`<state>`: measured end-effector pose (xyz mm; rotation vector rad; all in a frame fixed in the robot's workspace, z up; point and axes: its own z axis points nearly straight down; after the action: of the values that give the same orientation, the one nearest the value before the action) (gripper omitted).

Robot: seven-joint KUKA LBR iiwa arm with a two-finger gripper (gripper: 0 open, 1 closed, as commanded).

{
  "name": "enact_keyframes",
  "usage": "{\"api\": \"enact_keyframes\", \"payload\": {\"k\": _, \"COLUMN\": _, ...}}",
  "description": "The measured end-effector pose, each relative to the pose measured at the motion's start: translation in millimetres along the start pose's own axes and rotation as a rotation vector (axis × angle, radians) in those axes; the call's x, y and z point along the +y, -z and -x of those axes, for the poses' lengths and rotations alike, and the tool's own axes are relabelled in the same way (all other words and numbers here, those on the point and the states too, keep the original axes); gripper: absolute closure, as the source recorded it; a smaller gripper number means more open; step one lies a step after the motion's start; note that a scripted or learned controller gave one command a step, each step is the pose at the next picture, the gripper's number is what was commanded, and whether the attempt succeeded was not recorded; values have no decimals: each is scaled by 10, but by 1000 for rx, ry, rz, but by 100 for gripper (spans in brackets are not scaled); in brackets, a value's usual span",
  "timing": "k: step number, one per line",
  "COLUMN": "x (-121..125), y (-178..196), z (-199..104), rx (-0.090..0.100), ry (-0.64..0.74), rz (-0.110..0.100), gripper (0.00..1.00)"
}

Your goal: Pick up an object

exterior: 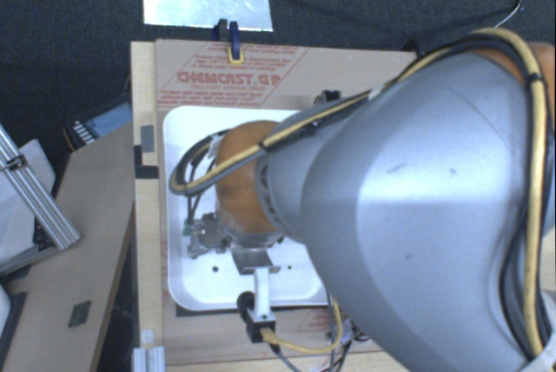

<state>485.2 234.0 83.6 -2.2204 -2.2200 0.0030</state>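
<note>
White bin (187, 188) at centre-left of tabletop (104, 214), cardboard sheet (261, 70) under it | orange-banded grey arm (417, 188) covers the bin | pincer hidden, grip cannot be told | no object to pick can be made out

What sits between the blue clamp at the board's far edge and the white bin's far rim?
In the camera view, bare brown board with red printed lettering lies between the blue clamp and the white bin; nothing else rests on that stretch.
</note>
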Motion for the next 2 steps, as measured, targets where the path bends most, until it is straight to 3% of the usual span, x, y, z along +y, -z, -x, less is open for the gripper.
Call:
{"api": "enact_keyframes", "payload": {"k": 1, "x": 23, "y": 119, "z": -2, "rx": 2, "ry": -2, "rz": 4, "gripper": 100}}
{"api": "enact_keyframes", "payload": {"k": 2, "x": 11, "y": 5, "z": 67, "rx": 1, "ry": 1, "rz": 1, "gripper": 100}}
